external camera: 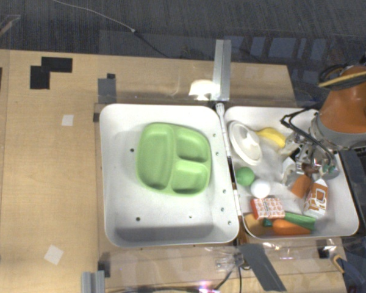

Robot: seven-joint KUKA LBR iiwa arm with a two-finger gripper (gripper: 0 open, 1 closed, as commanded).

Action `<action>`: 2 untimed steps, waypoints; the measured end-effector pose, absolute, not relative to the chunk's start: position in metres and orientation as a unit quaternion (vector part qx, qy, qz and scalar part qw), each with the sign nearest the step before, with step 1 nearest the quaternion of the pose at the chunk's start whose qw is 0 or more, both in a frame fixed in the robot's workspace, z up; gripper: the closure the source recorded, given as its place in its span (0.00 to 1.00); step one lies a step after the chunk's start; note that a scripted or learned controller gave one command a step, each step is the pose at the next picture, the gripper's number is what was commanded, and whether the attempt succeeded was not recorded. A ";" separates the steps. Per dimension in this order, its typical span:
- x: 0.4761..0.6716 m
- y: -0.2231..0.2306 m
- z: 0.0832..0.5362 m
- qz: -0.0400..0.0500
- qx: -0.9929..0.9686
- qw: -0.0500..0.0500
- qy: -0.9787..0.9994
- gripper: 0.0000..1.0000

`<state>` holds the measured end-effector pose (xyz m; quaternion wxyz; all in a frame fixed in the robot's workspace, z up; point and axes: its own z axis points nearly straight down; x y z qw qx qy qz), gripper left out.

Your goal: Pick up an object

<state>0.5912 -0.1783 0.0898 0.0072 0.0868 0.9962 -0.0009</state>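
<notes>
Your gripper [305, 163] hangs low over the right bin [348, 227], just above the small orange piece [300, 187] beside the carton [317, 200], crowded among the clutter; its grip state can't be told.

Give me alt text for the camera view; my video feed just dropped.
The gripper is low in the right bin, among a white bowl, a banana, a green ball, a white ball, a carrot and small cartons. The left bin holds a green divided plate.
</notes>
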 end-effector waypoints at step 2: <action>0.569 -0.161 0.106 -0.001 0.180 0.019 0.983 1.00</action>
